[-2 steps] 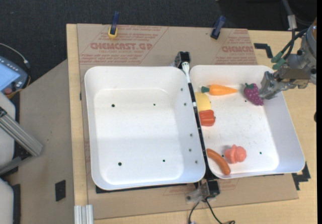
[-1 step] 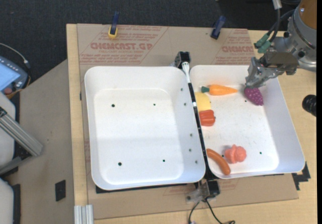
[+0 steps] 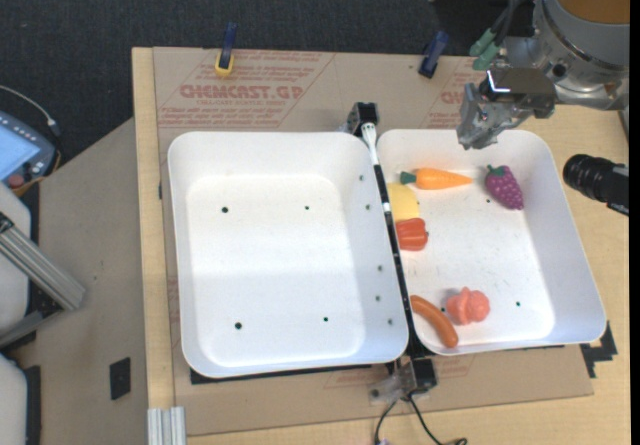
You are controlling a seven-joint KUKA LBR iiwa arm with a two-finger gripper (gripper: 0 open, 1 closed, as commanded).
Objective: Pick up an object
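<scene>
Overhead, claw (image 3: 487, 123) hanging at the far rim of the right bin (image 3: 575, 263), up and to the right of the carrot (image 3: 437, 178) and apart from it. Released or clenched: cannot tell from this slant. Above it, grey wrist and orange band at the picture's upper right corner.

Lying flat near the far end of that bin, carrot with green tip to the left and orange point to the right. Just right of the carrot's point, purple grapes (image 3: 505, 187), close but not touching, and below and slightly right of the claw. Just below the carrot's green end, a yellow piece (image 3: 402, 201) against the bin's left wall, too blurred to name. Below that, further from the carrot, a red pepper (image 3: 411, 233), touching or nearly touching the yellow piece.

Well away from the carrot, at the near end of the same bin: a sausage (image 3: 434, 320) slanting beside the left wall, and a pink lump (image 3: 467, 305) just to its right, touching it or nearly so.

Left of the carrot, across the shared rims, the left bin (image 3: 200, 163). Both bins resting on brown board over the bench (image 3: 160, 83).
</scene>
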